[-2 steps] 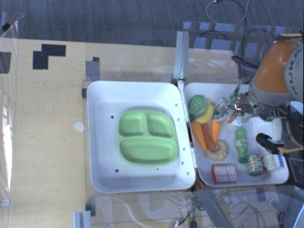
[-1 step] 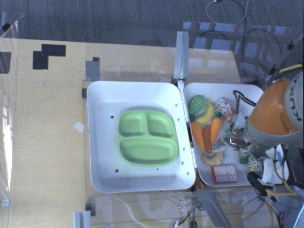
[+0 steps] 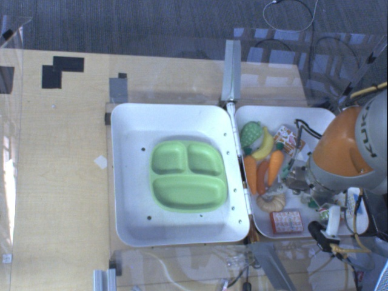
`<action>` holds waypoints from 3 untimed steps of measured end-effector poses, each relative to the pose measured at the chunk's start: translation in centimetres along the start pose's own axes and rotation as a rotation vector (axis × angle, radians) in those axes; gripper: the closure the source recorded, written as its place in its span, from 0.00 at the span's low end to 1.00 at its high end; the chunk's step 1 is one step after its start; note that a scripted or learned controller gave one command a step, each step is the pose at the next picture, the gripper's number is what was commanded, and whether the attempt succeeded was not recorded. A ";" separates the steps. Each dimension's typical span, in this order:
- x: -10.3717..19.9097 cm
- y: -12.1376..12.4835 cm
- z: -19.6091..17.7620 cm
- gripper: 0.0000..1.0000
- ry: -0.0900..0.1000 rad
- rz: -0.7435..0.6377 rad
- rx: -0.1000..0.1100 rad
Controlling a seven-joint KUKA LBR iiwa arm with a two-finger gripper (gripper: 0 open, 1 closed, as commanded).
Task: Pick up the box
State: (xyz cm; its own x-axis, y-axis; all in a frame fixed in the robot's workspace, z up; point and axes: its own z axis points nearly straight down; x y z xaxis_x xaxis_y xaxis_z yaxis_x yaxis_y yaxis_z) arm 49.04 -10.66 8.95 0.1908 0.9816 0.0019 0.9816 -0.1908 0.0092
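Camera view shows two shallow white plastic bins side by side on the wooden bench. The left bin [image 3: 127, 162] carries a light green plastic tray with three compartments [image 3: 188, 176]. The right bin [image 3: 265, 229] is crowded with toy food.

The small red rectangular box [image 3: 286, 222] lies flat near the bin's front wall, at about 6 o'clock in this bin. Just above it, toward 11 o'clock from the box, sits a round beige piece like a cookie [image 3: 271, 201]. Further up stand two orange toy carrots [image 3: 262, 170], a yellow banana [image 3: 264, 145] and a green knobby vegetable [image 3: 250, 133].

The grey arm with the orange band [image 3: 347, 150] hangs over the bin at 3 o'clock, and its two-finger gripper [image 3: 298, 180] is low among the items, above the box and close to the carrots. Whether it is released or clenched I cannot tell, because the wrist and cables cover it.

In my judgement the risk is clutter: the gripper may catch a carrot or the cookie instead. Also, the box lies flat and near the wall, so it may slip away or a finger may hit the rim.
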 end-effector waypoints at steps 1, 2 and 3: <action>-1.5 0.4 0.0 0.00 0.003 -0.068 -0.004; -5.4 1.3 -0.1 0.00 0.012 0.037 0.001; -5.3 10.9 0.1 0.00 0.012 0.066 -0.001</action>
State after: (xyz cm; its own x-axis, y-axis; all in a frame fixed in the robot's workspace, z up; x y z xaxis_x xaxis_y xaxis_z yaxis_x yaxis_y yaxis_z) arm 58.74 -17.97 8.94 0.2553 0.9668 0.0141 0.9668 -0.2554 0.0099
